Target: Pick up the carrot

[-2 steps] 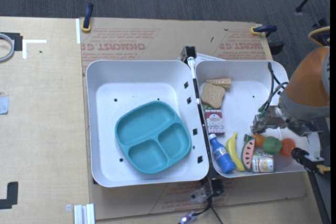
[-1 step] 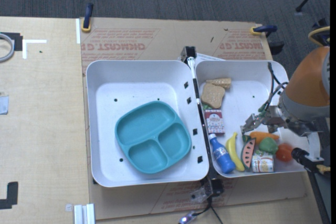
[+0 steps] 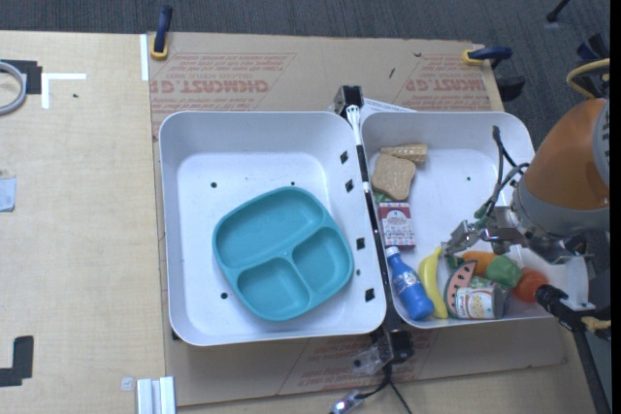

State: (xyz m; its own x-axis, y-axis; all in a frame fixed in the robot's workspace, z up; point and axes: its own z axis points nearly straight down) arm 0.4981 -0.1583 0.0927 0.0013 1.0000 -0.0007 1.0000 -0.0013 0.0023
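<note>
Carrot (image 3: 477,261) orange, green top, beside can (image 3: 473,299). Gripper (image 3: 466,235) above it; finger spread unclear. Cardboard print unreadable.

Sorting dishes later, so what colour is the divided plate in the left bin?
Teal-blue plate, clear in the camera view.

The arm (image 3: 574,172) is cut off by the right edge of the picture, and its wrist covers part of the right bin (image 3: 456,136). The carrot (image 3: 477,262) lies partly under the gripper (image 3: 468,235), with only an orange strip showing beside a green piece. The labels on the small carton (image 3: 397,226) and the can (image 3: 473,299) are too small to read.
</note>
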